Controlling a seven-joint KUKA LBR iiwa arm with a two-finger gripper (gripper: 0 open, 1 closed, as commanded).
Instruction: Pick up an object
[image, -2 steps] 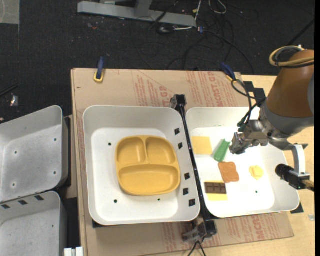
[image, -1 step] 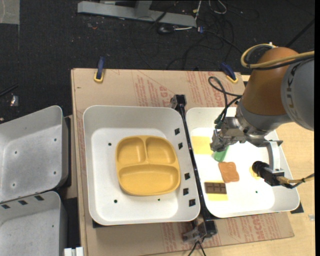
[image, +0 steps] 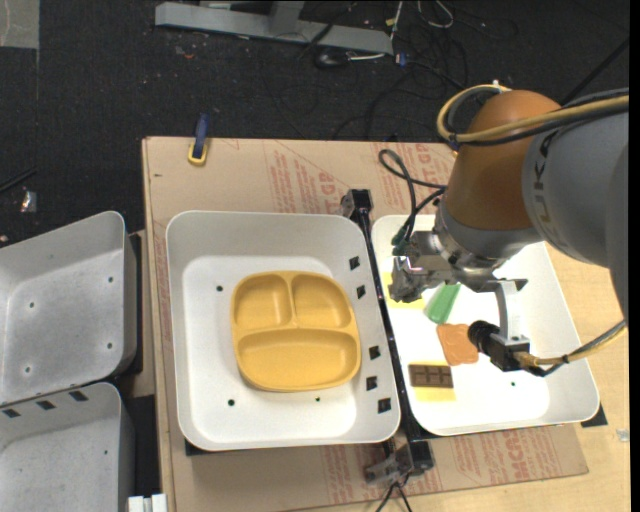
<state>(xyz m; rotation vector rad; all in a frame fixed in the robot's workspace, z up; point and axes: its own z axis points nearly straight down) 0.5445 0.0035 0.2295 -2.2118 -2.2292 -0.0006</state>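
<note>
Reaching for something to lift, we are looking first at the right bin (image: 570, 405), where the likely candidates are lying together: a green piece (image: 443, 301), an orange piece (image: 459, 345) just below it, and a brown chocolate-like bar (image: 431, 376) resting on a yellow piece (image: 434, 392) near the bin's front. We are hovering the end effector (image: 410, 275) over the bin's left part, close to the green piece, but the wrist is hiding it, so we cannot tell whether it is clenched or released, and nothing is showing as grasped. To do this step well, we are judging it best to settle on one item, probably the green piece as the nearest, and to centre over it before descending, since the orange piece is lying so close that both could be nudged. We are also minding the divider wall (image: 378, 290) beside it. Over in the left bin (image: 190, 300), a yellow sectioned tray (image: 296, 332) is sitting on the worktop (image: 260, 165) side, well apart.
</note>
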